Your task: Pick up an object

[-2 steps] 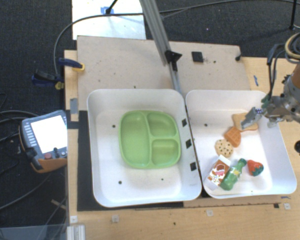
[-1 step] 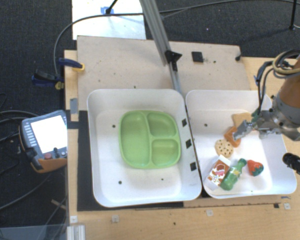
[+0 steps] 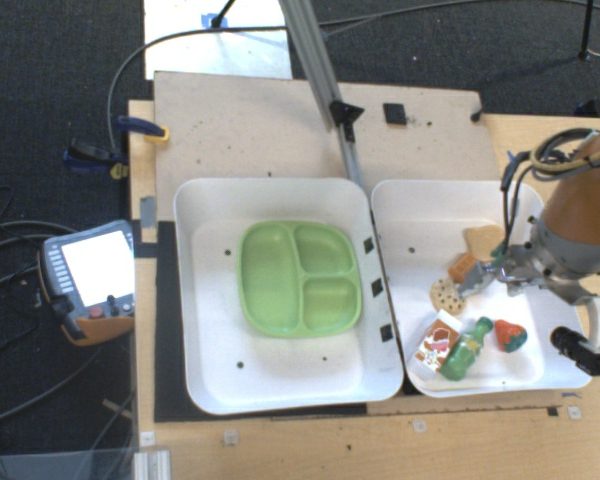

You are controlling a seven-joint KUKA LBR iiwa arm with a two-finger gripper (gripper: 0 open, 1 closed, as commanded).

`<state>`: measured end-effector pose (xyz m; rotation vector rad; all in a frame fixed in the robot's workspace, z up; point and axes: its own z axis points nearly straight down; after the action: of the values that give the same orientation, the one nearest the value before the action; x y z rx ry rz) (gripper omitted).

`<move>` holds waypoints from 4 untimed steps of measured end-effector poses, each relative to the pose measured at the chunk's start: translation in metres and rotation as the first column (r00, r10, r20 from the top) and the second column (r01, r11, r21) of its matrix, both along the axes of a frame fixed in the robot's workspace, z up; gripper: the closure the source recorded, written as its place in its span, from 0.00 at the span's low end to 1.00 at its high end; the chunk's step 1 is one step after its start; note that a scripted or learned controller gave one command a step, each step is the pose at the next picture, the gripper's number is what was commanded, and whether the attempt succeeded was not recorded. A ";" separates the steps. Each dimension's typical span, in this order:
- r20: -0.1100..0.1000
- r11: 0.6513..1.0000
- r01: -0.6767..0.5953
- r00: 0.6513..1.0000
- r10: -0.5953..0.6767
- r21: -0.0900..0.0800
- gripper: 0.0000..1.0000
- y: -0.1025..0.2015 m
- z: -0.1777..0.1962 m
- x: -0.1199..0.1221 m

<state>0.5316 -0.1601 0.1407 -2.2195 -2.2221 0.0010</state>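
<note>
Right bin contents: green bottle (image 3: 466,349) lying tilted, below the gripper (image 3: 477,280); red-white carton (image 3: 436,344) touching it; red-orange toy (image 3: 509,336); dotted cracker (image 3: 444,295) and orange block (image 3: 463,266) (just beside the claw).

Right bin (image 3: 400,208): the 10–12 o'clock portion of the floor is open. Toys crowd the 4–7 o'clock area: green bottle (image 3: 466,349), small red-and-white carton (image 3: 436,344), red-orange vegetable (image 3: 509,336), spotted cookie (image 3: 443,295), tan bread piece (image 3: 483,239). The arm (image 3: 580,218) overhangs the 3 o'clock rim. Left bin (image 3: 205,268): a green divided plate (image 3: 300,277) occupies the centre; margins are open.
</note>
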 end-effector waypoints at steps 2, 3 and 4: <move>0.015 1.000 -0.002 1.000 0.002 0.001 1.00 0.001 -0.033 0.006; 0.006 1.000 -0.002 1.000 0.002 -0.002 1.00 -0.004 0.018 -0.002; 0.008 1.000 -0.003 1.000 0.003 -0.002 1.00 -0.006 0.081 -0.005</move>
<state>0.5268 -0.1661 0.2219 -2.2210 -2.2309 -0.0053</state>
